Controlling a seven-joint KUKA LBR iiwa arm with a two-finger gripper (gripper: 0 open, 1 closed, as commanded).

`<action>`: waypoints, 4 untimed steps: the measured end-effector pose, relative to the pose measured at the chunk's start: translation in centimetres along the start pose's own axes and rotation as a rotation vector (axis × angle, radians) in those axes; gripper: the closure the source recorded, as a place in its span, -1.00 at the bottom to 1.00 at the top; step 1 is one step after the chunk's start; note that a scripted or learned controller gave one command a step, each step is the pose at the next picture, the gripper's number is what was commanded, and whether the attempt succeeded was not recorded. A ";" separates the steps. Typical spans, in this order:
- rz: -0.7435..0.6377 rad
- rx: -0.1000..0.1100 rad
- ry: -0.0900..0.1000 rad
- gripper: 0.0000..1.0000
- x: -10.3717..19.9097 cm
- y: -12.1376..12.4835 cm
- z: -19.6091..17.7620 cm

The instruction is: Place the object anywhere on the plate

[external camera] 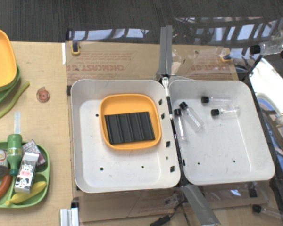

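Camera view looks down on an orange plate (pixel 130 99) in the left bin (pixel 127 169), and everything else is best placed from it. A dark ribbed slab (pixel 130 127) lies flat on the plate, inside its rim and a little toward the plate's near edge. Its long side runs across the view and its ribs run front to back. If that slab is the task's thing, I judge the placing as good as done, since no part of it hangs over the rim.

To the plate's right, past the wall the two bins share, the right bin (pixel 226 154) holds clear tubes with black caps. One tube (pixel 192 117) lies at a slant nearest the plate. Another tube (pixel 225 111) lies farther right, roughly across the view, well apart from the plate. If one of these is meant instead, the move runs leftward over the shared wall to the plate, and the slanted tube is the shorter carry.

Whether the claw is released, clenched or grasping anything cannot be told from this view. The arm enters from the plate's right, so the tubes lie on its nearer side and the plate beyond them. The slab covers most of the plate's floor, so anything added would likely rest on the slab.
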State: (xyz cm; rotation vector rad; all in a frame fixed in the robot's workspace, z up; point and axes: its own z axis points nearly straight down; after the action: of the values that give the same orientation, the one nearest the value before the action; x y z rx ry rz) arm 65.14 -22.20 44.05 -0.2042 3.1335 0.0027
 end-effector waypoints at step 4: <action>-1.115 0.000 -0.004 1.00 -0.9 -0.1 -0.1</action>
State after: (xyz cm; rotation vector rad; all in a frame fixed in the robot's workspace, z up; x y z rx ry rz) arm 66.01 -22.14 44.14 -1.8283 2.5480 0.0011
